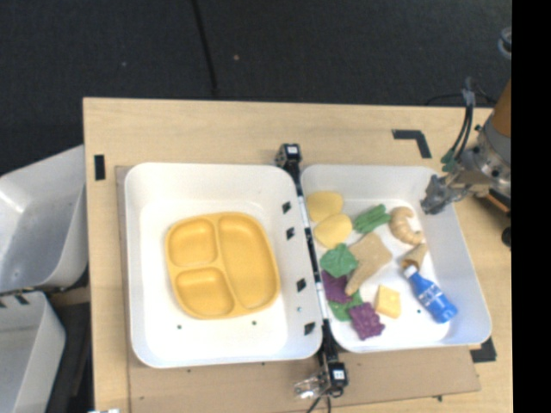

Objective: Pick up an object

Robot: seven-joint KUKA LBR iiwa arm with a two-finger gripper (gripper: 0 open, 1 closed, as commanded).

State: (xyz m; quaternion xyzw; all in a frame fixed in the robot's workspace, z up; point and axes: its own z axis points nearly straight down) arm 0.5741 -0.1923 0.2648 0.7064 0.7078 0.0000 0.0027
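Note:
The right bin (465,256) holds a heap of toy food. Two pale yellow round pieces (327,216) lie at its left, next to a green piece (371,219) and a beige lump (403,223). A tan toast slice (370,259) lies in the middle over green lettuce (339,261). Nearer the front are a yellow cheese wedge (388,301), purple grapes (366,321) and a blue bottle (430,295). My gripper (433,198) hangs over the bin's back right part, just right of the beige lump, with nothing seen in it.
The left bin (146,231) holds a yellow divided plate (222,263). A black clip (288,154) sits at the back between the bins. The wooden bench (198,132) surrounds both bins. The arm's wrist (495,149) reaches in from the right edge.

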